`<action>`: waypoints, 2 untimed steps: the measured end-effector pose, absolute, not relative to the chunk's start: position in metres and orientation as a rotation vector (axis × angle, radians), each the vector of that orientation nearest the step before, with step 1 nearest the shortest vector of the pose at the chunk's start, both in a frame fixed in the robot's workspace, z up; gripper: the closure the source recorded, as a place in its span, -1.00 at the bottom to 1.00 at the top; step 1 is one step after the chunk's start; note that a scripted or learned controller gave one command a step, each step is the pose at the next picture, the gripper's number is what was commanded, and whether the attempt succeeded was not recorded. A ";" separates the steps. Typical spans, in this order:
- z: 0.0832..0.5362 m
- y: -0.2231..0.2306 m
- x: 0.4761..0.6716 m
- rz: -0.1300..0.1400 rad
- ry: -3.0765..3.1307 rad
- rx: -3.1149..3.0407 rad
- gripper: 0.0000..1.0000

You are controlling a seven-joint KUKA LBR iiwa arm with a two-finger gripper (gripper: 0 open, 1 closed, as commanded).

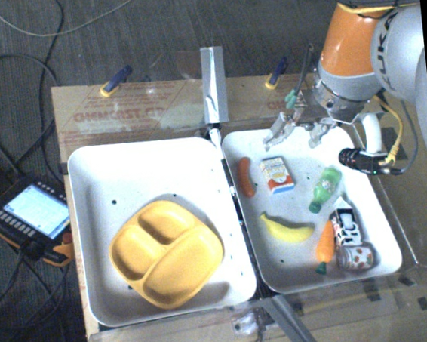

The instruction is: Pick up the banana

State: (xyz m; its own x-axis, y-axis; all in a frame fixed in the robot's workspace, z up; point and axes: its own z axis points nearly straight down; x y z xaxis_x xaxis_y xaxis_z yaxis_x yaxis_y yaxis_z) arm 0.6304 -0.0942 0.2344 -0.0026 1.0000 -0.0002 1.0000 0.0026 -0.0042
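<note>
1. Pendant (30, 216) with a lit screen lies on the dark floor at the far left, off the tabletop (139, 110), with black cables looping above it.
2. Left bin (92, 168), white and shallow, holds a yellow divided plate (167, 251) lying toward its lower middle.
3. Metal bar (213, 90) stands upright at the back, above the seam where the two bins meet; blue-and-yellow clamps (115, 81) grip the board to either side of it.
4. Right bin (382, 255) holds the loose things: a sausage (245, 177) along its left wall, a small carton (276, 174) just beside it, and a green bottle (325, 189) tilted further right.
5. Banana (287, 228) lies on the floor of the right bin, left of centre, below the carton and apart from the other items.
6. Carrot (325, 246) lies near the banana's right end, with a black-and-white can (346, 226) and a patterned can (356, 257) beside it.
7. Hand (301, 129) hangs over the back edge of the right bin, fingers spread apart with nothing between them, well away from the banana.
</note>
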 end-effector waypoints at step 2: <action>0.099 -0.101 0.562 0.004 -2.431 -1.983 1.00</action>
State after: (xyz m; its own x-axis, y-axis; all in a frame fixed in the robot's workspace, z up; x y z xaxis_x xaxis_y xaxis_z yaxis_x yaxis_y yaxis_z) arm 0.5624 -0.1007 0.0994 -0.2009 0.9796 0.0012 0.9796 0.2009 -0.0046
